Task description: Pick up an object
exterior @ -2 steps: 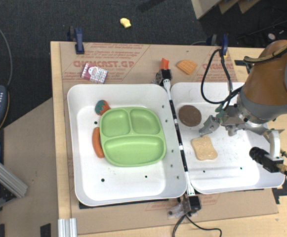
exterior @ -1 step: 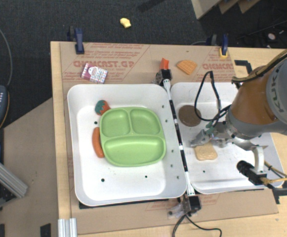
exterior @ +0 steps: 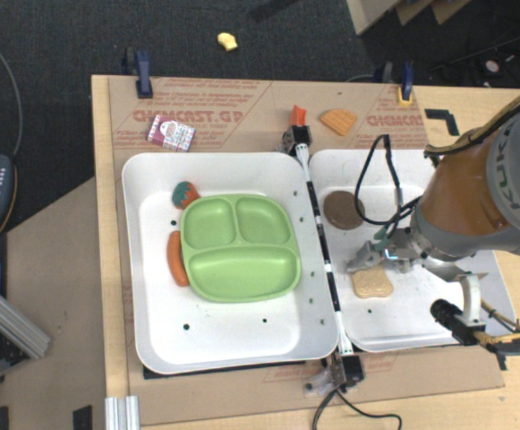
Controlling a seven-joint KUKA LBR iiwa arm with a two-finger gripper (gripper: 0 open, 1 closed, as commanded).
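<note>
Two shallow white plastic bins sit side by side on a brown cardboard-covered bench (exterior: pixel 107 240), the left bin (exterior: pixel 152 321) wide and the right bin (exterior: pixel 403 334) narrower, both with rounded corners and smooth glossy floors.

In the left bin lies one green plate (exterior: pixel 238 247), a rounded rectangle of matte plastic split into three compartments: two small ones toward the far side and one long one toward the near side. Just beside its left edge lies one orange carrot-like piece (exterior: pixel 177 258), slim and smooth, its long axis running from far to near. At the plate's far left corner sits one small rounded lump (exterior: pixel 184 193), teal and reddish.

In the right bin there are two loose things. One brown disc (exterior: pixel 341 210), flat and round, lies near the bin's far left side. One tan cracker-like piece (exterior: pixel 372 283), roughly square with soft corners and a slightly bumpy face, lies flat near the middle left of the bin, its sides a little askew to the bin walls.

The grey arm with its orange band reaches in from the right, and the gripper (exterior: pixel 378 256) hangs just above the far edge of the tan piece. Whether its metal fingers are spread or closed cannot be told from this angle, and nothing is seen between them.

On the bench beyond the bins lie one orange waffle-textured piece (exterior: pixel 337 121) and one small pink-and-white packet (exterior: pixel 171 133).
</note>
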